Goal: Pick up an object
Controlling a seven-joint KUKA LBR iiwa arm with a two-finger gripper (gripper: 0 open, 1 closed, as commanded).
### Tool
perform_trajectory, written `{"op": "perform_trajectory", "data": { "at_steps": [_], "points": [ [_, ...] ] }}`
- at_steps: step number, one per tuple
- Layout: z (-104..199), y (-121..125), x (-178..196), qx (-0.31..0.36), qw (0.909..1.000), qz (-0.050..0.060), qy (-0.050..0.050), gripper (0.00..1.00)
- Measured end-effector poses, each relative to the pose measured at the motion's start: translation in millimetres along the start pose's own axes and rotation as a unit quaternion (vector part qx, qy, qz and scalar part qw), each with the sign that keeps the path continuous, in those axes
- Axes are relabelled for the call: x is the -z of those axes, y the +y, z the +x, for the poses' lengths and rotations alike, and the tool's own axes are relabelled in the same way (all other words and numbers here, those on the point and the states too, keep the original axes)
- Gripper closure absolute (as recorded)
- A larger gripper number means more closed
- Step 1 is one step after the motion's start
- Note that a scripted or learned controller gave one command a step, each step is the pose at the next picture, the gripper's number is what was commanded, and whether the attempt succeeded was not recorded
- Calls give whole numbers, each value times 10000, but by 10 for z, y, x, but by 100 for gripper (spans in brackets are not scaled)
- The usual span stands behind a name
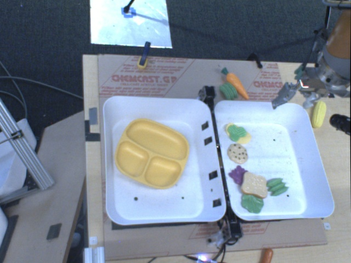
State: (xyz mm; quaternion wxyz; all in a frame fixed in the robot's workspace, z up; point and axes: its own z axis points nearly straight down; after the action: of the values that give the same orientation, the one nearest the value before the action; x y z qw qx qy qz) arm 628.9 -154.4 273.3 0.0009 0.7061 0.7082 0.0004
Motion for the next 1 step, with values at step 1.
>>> {"op": "perform_trajectory", "data": {
  "at_steps": [1],
  "points": [
    [-457,-339,-1495,-34,10000,71,10,0]
  ]
}}
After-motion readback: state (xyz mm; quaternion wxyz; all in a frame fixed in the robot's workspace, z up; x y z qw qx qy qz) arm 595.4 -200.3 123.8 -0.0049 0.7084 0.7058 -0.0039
